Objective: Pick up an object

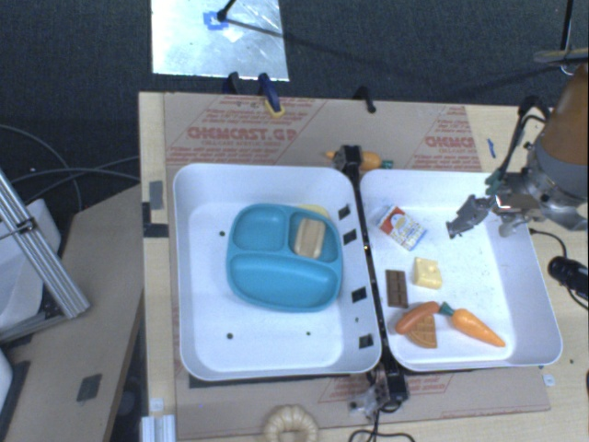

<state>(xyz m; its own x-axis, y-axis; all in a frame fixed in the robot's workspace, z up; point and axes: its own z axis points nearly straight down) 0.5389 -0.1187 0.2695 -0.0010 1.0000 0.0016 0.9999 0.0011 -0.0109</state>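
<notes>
The grey pincer hovers over the right shallow white bin, apparently holding nothing; whether its fingers are spread, I cannot tell. The small red-and-white carton lies nearby.

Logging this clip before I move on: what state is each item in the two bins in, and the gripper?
Blue divided plate: flat in the left bin.
Bread slice: lying in the plate's upper right compartment.
Small carton: lying flat, right bin.
Chocolate bar: flat.
Cheese piece: flat.
Pizza slice: flat.
Carrot: on its side.
Gripper: above the right bin, holding nothing.
</notes>
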